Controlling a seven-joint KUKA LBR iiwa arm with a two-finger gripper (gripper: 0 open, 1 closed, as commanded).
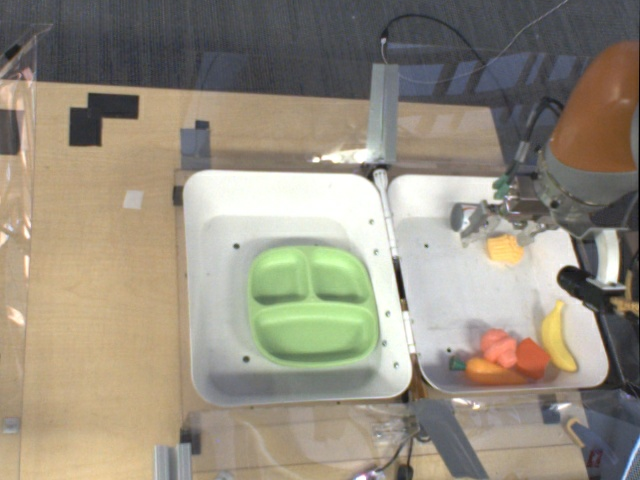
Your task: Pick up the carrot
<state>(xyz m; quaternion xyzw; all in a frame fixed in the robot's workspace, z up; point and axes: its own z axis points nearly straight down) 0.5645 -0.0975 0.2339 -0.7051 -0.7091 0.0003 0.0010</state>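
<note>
The carrot (487, 370) lies at the near edge of the right bin (440, 298), an orange body with a green tip pointing left. It is crowded: a pink-red piece (498, 346) touches it from behind, a red-orange piece (532, 358) sits against its right end, and a banana (558, 336) curves just beyond that. Well apart from this cluster, toward the far side of the same bin, is a yellow corn-like piece (505, 251), and the gripper (492, 218) hangs just above and beside it (not over the carrot at all). Its fingers look spread with nothing between them, though at this slant the tips are hard to separate, so that is a likely reading. The left bin (215, 268) holds a green divided plate (312, 304). Judged from this, no part of the pick is done: approach, descent, closing and lift all remain.
</note>
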